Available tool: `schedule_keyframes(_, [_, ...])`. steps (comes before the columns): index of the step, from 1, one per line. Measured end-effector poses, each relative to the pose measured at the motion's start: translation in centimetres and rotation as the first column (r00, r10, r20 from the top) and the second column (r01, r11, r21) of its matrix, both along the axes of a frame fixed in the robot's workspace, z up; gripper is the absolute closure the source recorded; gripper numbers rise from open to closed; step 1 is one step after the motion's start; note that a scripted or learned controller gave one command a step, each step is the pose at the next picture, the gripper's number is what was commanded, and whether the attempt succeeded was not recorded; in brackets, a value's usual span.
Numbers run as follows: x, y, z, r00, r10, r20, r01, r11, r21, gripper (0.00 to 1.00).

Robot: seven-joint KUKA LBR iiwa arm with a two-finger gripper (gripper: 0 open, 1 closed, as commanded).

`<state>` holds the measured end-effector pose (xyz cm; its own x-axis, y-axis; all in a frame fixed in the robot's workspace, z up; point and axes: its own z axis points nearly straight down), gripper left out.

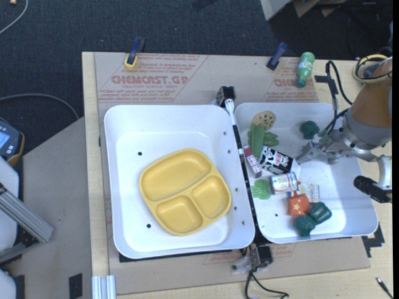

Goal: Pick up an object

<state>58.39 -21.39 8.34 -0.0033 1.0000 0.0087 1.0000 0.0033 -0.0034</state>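
In the camera view, two shallow white bins sit side by side on the table (187, 73), whose brown top carries red lettering. The left bin (124, 167) fills the centre of the frame and holds a yellow divided plate (184, 190) with three compartments, lying flat and turned at a slant. The right bin (355, 192) lies at centre right and holds a scatter of small things. Near its upper left are a tan cookie (265, 118) and, just below and touching it, a long green pod-shaped toy (256, 141). Below those lies a black-and-white carton (275, 161) on its side, then a small jar with a pale label (284, 183), also on its side, beside a light green piece (262, 189). Toward the lower right of the bin are an orange block (298, 204) and two dark green lumps (312, 218) touching each other. A dark teal piece (309, 128) lies alone near the bin's upper edge.

The arm (373, 108) reaches in from the right edge, its orange band above a grey wrist. The tool (315, 151) hangs over the middle of the right bin, just right of the carton; I cannot tell how it is set, and nothing is seen in its grasp.

A green bottle (305, 68) lies on the table beyond the right bin, at upper right.
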Motion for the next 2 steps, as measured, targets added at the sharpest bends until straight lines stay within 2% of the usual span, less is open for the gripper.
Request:
schedule_keyframes(1, [0.0,-0.2,1.2,1.0,-0.001,0.004,0.001,1.0,-0.006,1.0])
schedule_keyframes(2, [0.0,0.3,7.5,1.0,-0.002,0.011,0.002,1.0,-0.012,1.0])
